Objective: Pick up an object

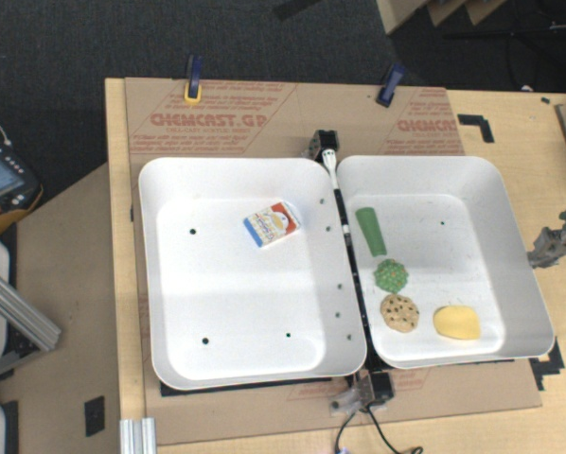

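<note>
Two shallow white bins sat side by side on a brown board marked with red lettering. The left bin [169, 348] held a single small carton [271, 224], white and blue with a red patch, lying tilted near the bin's far edge and closer to its right wall than its left.

The right bin [510, 253] carried four things, all gathered toward its left wall and near edge. A green stick-shaped piece [370, 231] lay lengthwise just beside the left wall, about midway along it. Nearer the front, a round, bumpy green object [391, 275] rested close below the stick. A brown speckled cookie [399, 312] lay just in front of that, near the bin's front left corner. A yellow, lemon-like lump [457, 323] sat beside the cookie along the near edge, apart from it.

At the right edge of the view, just outside the right bin's right rim, a small grey part of the gripper [551, 245] was visible. Too little of it appeared to tell its state, and nothing could be seen held in it. It stood well apart from every object in the bins.

Two blue clamps [193, 74] pinned the board's far edge.
</note>
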{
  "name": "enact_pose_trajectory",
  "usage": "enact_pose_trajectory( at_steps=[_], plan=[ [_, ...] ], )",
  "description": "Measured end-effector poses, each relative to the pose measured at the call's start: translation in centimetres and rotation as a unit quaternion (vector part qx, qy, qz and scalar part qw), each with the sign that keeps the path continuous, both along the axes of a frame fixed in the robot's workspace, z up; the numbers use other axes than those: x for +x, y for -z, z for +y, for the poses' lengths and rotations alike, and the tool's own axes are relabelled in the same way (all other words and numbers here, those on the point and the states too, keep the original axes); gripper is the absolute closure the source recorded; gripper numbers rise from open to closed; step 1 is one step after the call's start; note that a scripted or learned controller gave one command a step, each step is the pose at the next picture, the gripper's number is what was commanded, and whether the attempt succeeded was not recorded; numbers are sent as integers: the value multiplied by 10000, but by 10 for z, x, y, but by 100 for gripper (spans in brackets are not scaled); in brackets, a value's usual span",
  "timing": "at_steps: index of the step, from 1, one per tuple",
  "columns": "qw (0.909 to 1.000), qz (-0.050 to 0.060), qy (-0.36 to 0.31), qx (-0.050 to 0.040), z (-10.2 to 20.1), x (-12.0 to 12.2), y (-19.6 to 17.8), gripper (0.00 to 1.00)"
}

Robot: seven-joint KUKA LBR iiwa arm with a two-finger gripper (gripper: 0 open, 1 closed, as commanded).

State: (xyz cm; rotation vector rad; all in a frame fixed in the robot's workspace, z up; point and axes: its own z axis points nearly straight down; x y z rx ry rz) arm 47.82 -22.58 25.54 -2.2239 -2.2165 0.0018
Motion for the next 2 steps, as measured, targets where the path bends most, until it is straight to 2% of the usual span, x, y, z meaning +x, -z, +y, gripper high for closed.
enact_pose_trajectory(
  at_steps=[1,2],
  plan=[
    [10000,7,-12,9,2,1,88,100],
    [10000,-58,-28,-28,1,11,-39,100]
  ],
)
